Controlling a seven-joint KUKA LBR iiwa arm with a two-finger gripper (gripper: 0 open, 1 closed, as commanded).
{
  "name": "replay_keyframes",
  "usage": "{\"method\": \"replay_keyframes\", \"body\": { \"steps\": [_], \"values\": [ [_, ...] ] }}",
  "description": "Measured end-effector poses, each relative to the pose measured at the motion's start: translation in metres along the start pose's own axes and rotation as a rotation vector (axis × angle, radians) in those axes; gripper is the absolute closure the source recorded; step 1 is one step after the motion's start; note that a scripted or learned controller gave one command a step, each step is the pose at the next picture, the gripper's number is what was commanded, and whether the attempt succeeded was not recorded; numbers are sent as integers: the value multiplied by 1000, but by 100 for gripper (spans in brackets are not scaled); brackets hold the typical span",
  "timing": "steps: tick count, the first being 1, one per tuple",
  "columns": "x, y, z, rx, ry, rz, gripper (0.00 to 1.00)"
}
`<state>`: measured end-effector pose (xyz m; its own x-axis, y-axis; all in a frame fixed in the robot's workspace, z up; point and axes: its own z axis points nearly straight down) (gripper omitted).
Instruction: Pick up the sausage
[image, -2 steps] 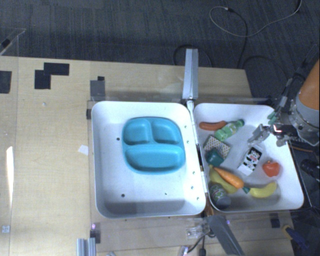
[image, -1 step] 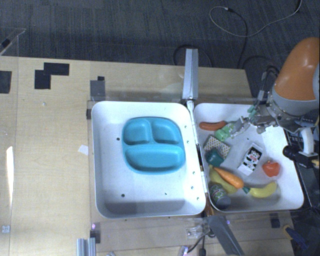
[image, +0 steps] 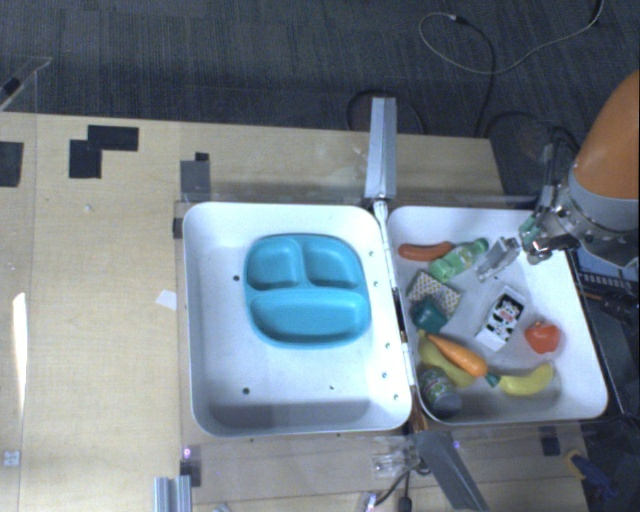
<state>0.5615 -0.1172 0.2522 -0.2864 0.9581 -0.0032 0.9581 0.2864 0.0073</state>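
The sausage (image: 425, 251) is a short orange-red link lying flat near the far left corner of the right bin (image: 590, 395). A green bottle (image: 460, 259) lies just right of it, touching or nearly touching its end. My gripper (image: 500, 257) hangs over the far middle of the right bin, right of the bottle and about a sausage length from the sausage. The grey wrist with its orange band (image: 612, 145) reaches in from the upper right. Nothing shows held in the gripper.
The right bin also holds a white printed box (image: 503, 315), a red tomato-like piece (image: 543, 337), a carrot (image: 457, 353), a banana (image: 525, 380), a teal cup (image: 428, 316) and a grey can (image: 440, 392). A blue divided plate (image: 305, 290) lies in the left bin (image: 210, 330).
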Motion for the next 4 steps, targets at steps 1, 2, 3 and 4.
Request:
{"method": "replay_keyframes", "body": {
  "steps": [1,2,3,4],
  "values": [
    [-5,57,111,2,2,-86,0],
    [-2,101,163,0,-1,-268,0],
    [-2,105,150,-11,-5,-269,100],
    [76,136,-22,-2,1,-615,100]
  ]
}}
